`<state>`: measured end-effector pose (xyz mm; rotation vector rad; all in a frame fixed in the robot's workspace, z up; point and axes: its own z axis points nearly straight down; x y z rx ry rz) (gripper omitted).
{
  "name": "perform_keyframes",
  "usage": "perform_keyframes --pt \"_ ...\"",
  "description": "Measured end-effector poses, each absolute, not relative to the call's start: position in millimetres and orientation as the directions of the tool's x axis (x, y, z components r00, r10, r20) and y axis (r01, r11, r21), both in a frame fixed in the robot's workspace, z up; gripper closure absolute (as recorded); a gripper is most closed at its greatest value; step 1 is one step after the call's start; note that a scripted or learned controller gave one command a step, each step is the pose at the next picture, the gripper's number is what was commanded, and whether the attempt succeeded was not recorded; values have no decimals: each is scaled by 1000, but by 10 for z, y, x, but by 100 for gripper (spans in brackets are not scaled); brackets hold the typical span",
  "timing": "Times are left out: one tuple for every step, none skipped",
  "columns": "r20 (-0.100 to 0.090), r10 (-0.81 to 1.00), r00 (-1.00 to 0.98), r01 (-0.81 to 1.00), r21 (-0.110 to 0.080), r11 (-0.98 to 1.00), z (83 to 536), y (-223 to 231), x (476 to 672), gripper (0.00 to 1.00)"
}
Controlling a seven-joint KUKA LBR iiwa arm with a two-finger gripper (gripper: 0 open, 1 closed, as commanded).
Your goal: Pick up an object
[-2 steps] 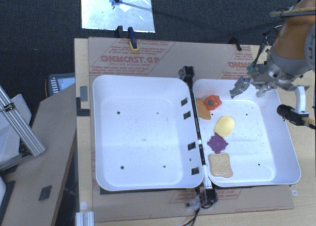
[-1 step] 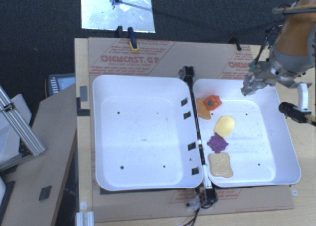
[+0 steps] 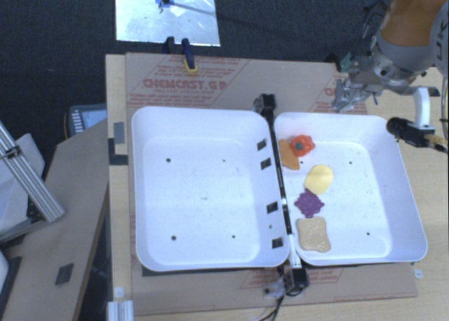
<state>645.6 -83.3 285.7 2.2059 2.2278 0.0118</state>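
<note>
The right bin point(image 3: 393, 193) holds several small items along its left side: an orange-red round piece point(image 3: 302, 145) on an orange strip point(image 3: 287, 155), a yellow lump point(image 3: 319, 178), a purple flower-like piece point(image 3: 309, 203) and a tan toast-shaped piece point(image 3: 313, 234). My gripper point(image 3: 349, 99) hangs above the back rim of the right bin, up and to the right of the orange-red piece, well apart from every item. Nothing is between its fingers.
The left bin point(image 3: 151, 193) lies beside the right one, joined by a black-clipped divider point(image 3: 275, 172). A shiny square sheet point(image 3: 167, 4) lies at the back. A black part point(image 3: 407, 130) sticks in at the right bin's far right rim.
</note>
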Motion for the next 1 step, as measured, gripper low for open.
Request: perform_keyframes --pt "-3 1000 -2 1000 22 2 4746 -1002 5674 100"
